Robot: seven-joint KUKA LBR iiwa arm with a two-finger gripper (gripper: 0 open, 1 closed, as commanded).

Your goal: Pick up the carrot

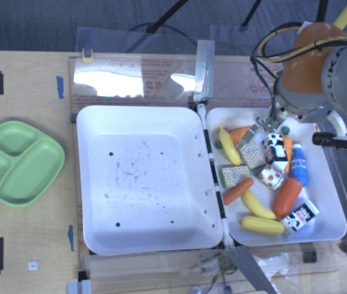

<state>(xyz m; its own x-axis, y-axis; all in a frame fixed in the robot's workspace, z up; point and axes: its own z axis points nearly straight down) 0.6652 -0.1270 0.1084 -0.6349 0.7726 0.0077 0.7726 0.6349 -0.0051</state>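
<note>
Bench bins lie below; the gripper [270, 122], finger state unclear, hangs over the right bin [333, 195]. Down-left of it lies the carrot [238, 191], long axis slanting up-right.

The arm [327, 72] is cut off at right.

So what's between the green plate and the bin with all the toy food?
The other white bin sits between the green plate and the toy-filled bin, as the camera view shows.
</note>
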